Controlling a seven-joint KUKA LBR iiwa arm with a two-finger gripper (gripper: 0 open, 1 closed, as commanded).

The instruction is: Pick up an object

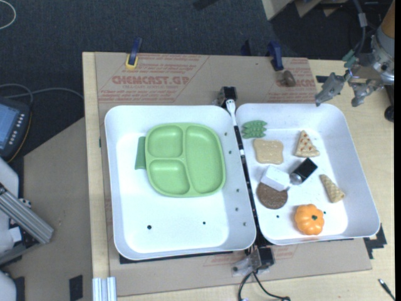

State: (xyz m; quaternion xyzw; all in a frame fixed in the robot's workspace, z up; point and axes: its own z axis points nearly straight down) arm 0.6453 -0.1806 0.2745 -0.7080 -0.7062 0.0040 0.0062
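1. Camera view, fixed above the counter, has the claw (343, 90) hovering at the far right corner of the right bin (360, 168), above its rim and over none of the objects; its fingers stand apart, with nothing between them.
2. No object is chosen yet, by my judgement: this is the approach step, with the pick not begun.
3. Candidates all lie in the right bin: a green leaf (254, 129) by its far left corner, a toast slice (268, 150), a pizza wedge (306, 144), a black block (304, 170), a white block (274, 178) touching a brown cookie (272, 197), a cone (332, 189), and an orange pumpkin (309, 219) near the front edge.
4. A green divided plate (185, 159) sits in the left bin (125, 187).
5. Next, the claw likely needs to travel inward and descend; the pizza wedge is nearest and stands apart from its neighbours.
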